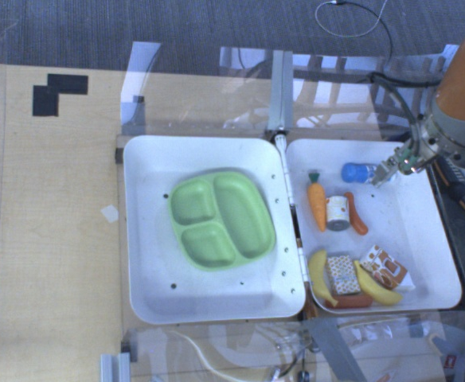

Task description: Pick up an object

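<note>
Two white bins on the counter [49, 237]. Near edge of the right bin [423, 237]: a banana [380, 291], a small box [342, 274] and a patterned packet [385, 267]. Mid-bin — a carrot [318, 201], a can [338, 212] and a sausage [357, 216]. Farther back, a blue bottle [357, 173] just beside the claw [393, 169], which hangs released, grasping nothing. Left bin [145, 213]: a green divided plate [220, 219]

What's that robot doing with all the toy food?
The arm reaches in over the right bin, which holds toy food: a carrot, a can, a sausage, a banana and a blue bottle. Its gripper sits right beside the bottle, but nothing is lifted yet. The left bin holds a green plate.
</note>
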### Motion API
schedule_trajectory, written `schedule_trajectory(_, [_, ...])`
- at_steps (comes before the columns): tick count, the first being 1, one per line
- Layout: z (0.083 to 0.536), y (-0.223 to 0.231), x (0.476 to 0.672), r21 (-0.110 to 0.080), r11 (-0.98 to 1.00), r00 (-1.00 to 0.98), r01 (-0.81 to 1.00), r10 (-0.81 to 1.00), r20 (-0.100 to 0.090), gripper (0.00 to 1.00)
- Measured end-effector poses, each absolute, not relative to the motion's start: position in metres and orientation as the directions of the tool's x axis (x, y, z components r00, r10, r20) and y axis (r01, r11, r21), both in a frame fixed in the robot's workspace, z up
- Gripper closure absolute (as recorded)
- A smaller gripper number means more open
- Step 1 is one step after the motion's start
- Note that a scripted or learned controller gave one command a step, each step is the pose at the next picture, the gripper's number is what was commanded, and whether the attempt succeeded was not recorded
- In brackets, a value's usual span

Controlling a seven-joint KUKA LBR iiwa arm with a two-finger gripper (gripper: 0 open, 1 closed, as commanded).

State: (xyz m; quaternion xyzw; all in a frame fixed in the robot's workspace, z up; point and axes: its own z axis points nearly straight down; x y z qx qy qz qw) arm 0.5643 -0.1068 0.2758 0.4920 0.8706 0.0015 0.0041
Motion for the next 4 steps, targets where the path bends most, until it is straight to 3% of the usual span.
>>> schedule_trajectory(1, [0.288,-0.106,0.566,0.013,0.519,-0.518,0.855,0.855,-0.010,1.00])
schedule_trajectory(2, [0.248,-0.108,0.614,0.005,0.498,-0.498,0.867,0.867,-0.004,1.00])
schedule_trajectory(4, [0.273,-0.106,0.618,0.019,0.506,-0.506,0.862,0.862,-0.014,1.00])
